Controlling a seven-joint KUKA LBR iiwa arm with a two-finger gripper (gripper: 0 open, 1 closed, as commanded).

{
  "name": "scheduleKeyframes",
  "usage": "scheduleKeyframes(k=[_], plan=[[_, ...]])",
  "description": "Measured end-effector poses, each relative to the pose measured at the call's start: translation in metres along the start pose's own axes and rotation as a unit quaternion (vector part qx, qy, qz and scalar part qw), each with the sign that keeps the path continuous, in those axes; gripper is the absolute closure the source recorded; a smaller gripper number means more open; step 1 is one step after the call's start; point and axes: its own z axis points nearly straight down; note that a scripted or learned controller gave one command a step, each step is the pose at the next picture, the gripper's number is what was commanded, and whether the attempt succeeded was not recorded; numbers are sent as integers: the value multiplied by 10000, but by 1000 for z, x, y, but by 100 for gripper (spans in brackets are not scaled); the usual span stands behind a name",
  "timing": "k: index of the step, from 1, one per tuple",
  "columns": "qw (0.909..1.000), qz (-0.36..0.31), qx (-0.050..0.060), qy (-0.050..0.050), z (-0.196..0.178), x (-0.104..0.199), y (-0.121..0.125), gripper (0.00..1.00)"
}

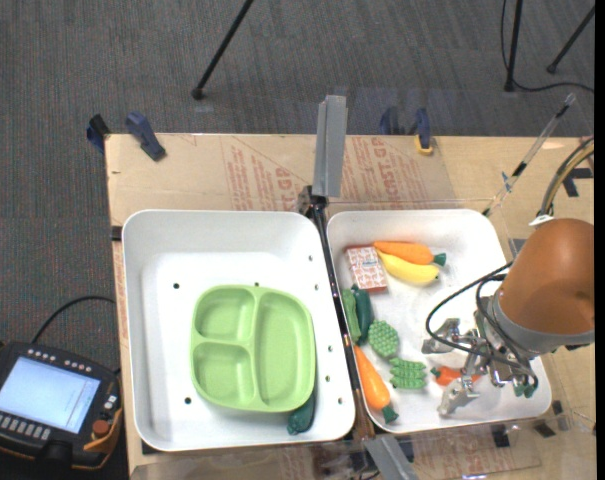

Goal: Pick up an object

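Grey carpet lies around our desk (232,168), which carries two white bins.

Our gripper (479,378) hangs low in the right bin (462,223), near the desk's right front corner; we cannot tell its grasp. An orange toy (445,375) lies just beside it, a green divided plate (252,348) in the left bin (152,248).

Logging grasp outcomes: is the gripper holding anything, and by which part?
Cannot be told. The gripper sits low in the right bin, its fingertips indistinct.
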Motion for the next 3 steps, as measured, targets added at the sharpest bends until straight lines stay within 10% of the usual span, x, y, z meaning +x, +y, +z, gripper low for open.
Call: scheduleKeyframes(k=[1,3], plan=[[9999,-148,-4,-10,0,6,82,0],[9971,-761,6,-19,-1,0,-50,0]])
